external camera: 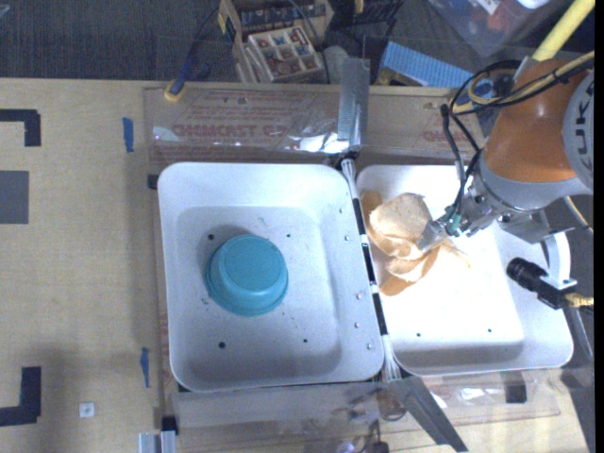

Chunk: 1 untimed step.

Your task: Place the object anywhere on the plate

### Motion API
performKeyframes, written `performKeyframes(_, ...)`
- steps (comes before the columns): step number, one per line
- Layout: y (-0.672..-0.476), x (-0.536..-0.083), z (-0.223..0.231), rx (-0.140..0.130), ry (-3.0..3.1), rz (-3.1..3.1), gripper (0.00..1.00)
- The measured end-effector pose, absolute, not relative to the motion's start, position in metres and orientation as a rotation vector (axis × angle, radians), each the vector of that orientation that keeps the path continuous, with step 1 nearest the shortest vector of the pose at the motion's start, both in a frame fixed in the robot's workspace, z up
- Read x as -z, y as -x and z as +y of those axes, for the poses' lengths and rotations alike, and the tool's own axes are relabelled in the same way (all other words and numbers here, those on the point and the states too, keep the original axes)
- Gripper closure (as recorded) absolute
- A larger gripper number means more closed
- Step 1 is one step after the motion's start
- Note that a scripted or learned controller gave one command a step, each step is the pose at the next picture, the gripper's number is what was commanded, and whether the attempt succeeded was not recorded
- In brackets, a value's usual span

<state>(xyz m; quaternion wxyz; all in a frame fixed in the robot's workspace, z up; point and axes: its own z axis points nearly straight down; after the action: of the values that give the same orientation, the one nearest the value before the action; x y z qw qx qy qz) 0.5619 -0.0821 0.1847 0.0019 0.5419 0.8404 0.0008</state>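
Note:
A round blue plate (247,274) lies in the middle of the left bin (189,196). A floppy tan and orange object (400,241) rests at the left side of the right bin (491,319), close to the wall between the bins. My gripper (440,233) is low over that object's right edge and seems to touch it. The grey arm with its orange band (528,140) reaches in from the upper right and hides the bin's far right corner.
A black part with a cable (538,283) sticks out over the right bin's right rim. A metal divider (353,111) stands behind the bins, with clutter and boxes (278,36) beyond. The bench stretches out left of the bins.

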Motion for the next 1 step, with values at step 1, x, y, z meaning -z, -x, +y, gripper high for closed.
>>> performKeyframes(1,-0.5627,-0.2248,-0.0833,-0.001,-1.702,2.636,1.0)
